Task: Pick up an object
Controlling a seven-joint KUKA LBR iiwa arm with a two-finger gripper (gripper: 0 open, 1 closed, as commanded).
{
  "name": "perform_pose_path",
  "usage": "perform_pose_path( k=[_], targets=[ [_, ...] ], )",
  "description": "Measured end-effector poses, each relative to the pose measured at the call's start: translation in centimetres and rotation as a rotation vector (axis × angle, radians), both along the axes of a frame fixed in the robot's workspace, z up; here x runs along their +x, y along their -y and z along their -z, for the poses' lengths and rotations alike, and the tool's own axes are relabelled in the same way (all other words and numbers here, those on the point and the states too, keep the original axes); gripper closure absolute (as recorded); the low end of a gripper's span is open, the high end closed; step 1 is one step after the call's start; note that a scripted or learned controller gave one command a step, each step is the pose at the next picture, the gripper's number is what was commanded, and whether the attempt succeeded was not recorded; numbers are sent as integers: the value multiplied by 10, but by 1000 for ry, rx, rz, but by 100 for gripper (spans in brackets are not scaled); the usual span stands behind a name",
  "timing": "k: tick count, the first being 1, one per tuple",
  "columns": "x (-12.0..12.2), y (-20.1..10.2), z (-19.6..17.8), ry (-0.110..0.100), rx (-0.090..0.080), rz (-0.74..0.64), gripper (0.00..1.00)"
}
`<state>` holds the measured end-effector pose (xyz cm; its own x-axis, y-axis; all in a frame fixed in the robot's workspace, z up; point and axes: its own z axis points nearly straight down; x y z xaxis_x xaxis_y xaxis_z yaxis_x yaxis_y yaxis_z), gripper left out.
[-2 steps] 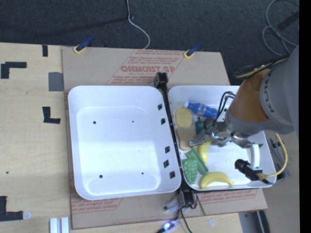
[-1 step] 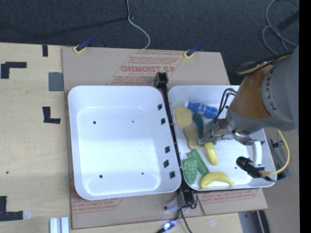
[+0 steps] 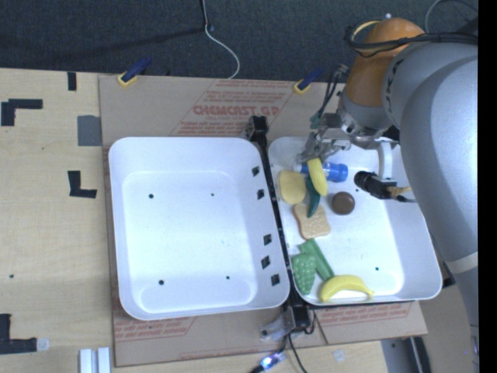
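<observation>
A robot's gripper (image 3: pixel 317 155) hangs over the far end of the right bin (image 3: pixel 404 247), its jaws apparently clamped on a yellow corn cob (image 3: pixel 316 176) above a pile of toy food. The pick seems under way; next, a steady lift clear of the blue bottle (image 3: pixel 335 172) beside it.

Single fixed overhead camera, slanted down on both bins (image 3: pixel 124 208), mid-distance

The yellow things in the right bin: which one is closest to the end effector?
The upright yellow piece just under the end effector. The pale yellow one lies beside it; the banana lies at the bin's near edge.
</observation>
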<state>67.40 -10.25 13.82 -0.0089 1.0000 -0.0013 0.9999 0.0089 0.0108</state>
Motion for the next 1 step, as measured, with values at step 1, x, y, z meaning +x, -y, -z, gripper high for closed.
perform_pose_path(
  k=[1],
  targets=[
    [-6,1,1,-12,0,8,100]
  ],
)
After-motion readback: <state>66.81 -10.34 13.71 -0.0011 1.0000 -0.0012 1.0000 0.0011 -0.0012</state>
